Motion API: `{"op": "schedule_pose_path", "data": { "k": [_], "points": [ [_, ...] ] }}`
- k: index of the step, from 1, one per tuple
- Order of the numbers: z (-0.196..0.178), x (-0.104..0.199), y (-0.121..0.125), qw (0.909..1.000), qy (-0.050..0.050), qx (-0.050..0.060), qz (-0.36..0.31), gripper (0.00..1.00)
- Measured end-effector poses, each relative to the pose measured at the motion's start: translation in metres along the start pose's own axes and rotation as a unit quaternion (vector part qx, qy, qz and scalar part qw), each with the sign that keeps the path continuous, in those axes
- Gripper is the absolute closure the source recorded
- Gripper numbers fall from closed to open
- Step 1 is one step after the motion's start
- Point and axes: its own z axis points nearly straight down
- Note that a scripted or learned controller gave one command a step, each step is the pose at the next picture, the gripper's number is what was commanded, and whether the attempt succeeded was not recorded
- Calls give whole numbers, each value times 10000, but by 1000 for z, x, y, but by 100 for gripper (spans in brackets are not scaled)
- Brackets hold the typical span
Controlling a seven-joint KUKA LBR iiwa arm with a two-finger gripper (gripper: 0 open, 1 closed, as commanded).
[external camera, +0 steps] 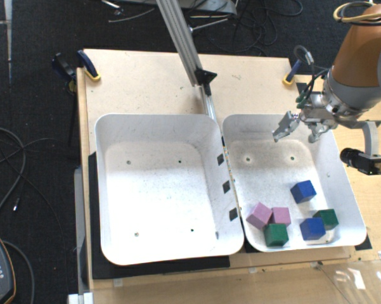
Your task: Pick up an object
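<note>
Blocks lie gathered in the near right part of the right bin [241, 145], six that we count, all well apart from the tool [299, 129]. We see the tool hanging above the far edge of that bin with its two fingers spread and nothing between them; one finger [283, 129] points left, the other [315, 133] sits closer to the wrist. The arm [358, 62] is cut off at the right and top edges, so we make out little beyond its orange band and grey wrist.

A blue block [303, 190] sits alone, farthest from the near rim. Nearer us, a lilac block [260, 215] touches a pink block [281, 216], and a green block [276, 234] sits just in front of them, touching both as far as we can tell. To the right, a second blue block [312, 228] partly covers a second green block [327, 218], so we see only part of it.

The left bin [108, 132] sits beside the right one on the desk [146, 81]. A metal pole [177, 30] slants across the desk's far side and hides part of the seam between the bins.
</note>
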Motion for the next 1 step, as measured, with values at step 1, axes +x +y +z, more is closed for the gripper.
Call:
{"op": "schedule_pose_path", "data": {
  "k": [1],
  "points": [
    [153, -27, -14, 10000, 2, 36, 10, 0]
  ]
}}
